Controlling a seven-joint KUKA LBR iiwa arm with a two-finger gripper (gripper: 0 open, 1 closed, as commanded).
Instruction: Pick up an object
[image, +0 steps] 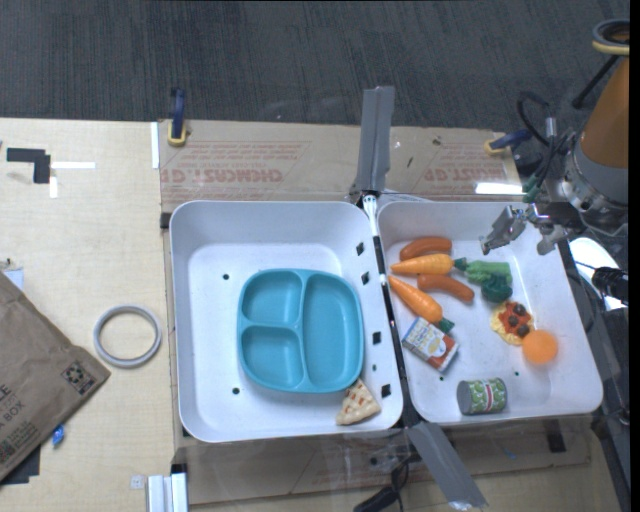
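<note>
- The gripper (524, 228) hung over the far right corner of the right bin (580, 395), and its 2 fingers looked apart with nothing between them, though they were small and partly lost against the wrist hardware, so I would not swear to it.
- Nothing had been picked. The candidates lay in that right bin: 2 carrots (425, 264) and 2 sausages (427, 246) bunched along the far left side, a green vegetable (490, 277) toward the middle, a pizza-like disc (514, 321) and an orange ball (540, 347) by the right wall, a small carton (430, 342) near the left wall, and a green can (483, 396) on its side at the near edge.
- The left bin (195, 330) carried a teal divided plate (300, 330) in its middle and a pizza slice (357, 405) in the near right corner, well away from the tool.
- The nearest thing was the green vegetable. To my eye the risk there was the carrot tip touching it: a descent slightly off could land 1 finger on the carrot and push both aside.
- The carrots and sausages lay so close that a closure might catch 2 at once, or wedge between them and hold neither.
- The ball and the can were round and could roll out of a closing pinch; the ball sat near the wall, where a finger might strike the rim.
- The flat disc offered little to grip, so a closure there might well come up with nothing.
</note>
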